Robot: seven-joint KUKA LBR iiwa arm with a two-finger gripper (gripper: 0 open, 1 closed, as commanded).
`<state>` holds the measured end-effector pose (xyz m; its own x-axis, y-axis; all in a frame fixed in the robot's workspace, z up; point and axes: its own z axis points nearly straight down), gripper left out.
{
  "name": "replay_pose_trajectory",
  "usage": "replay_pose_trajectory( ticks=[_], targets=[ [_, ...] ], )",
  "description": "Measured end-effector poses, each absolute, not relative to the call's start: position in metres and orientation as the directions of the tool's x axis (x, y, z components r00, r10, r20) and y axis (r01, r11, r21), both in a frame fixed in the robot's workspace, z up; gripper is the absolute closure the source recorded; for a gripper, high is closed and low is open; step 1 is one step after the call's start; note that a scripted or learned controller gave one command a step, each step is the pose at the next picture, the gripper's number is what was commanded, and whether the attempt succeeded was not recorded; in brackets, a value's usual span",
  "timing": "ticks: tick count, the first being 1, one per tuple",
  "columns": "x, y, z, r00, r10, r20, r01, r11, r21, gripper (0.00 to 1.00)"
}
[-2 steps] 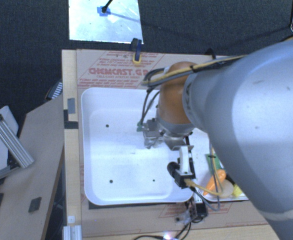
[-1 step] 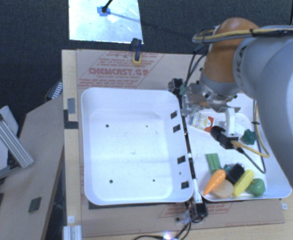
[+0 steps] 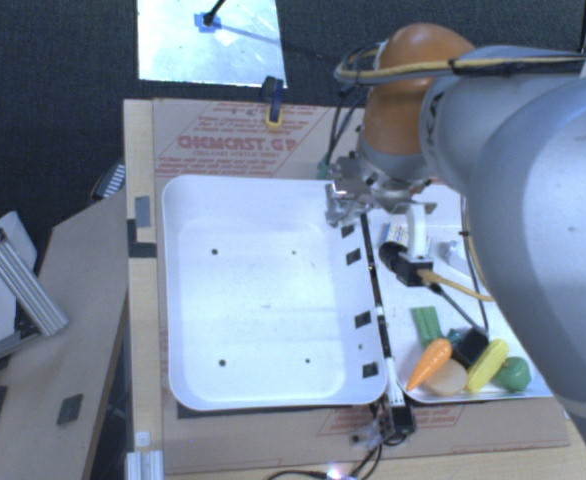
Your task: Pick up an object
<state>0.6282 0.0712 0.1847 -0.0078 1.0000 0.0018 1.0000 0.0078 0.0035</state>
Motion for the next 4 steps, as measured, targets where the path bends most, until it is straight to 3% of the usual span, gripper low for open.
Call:
replay_pose_trajectory(
  ticks=[1,2,3,4],
  targets=[
    [0.669,0.163,0.176,-0.012,1.0,0.004,1.0,0.011,0.005,1.0],
    [0.668,0.228,0.171,-0.01,1.0,0.004,1.0,0.01,0.002,1.0],
    [0.667,0.235,0.105,-0.006,1.0,0.0,1.0,0.006,-0.004,1.0],
    [0.62,0.235,0.27,-0.006,1.0,0.007,1.0,0.006,0.013,1.0]
  ],
)
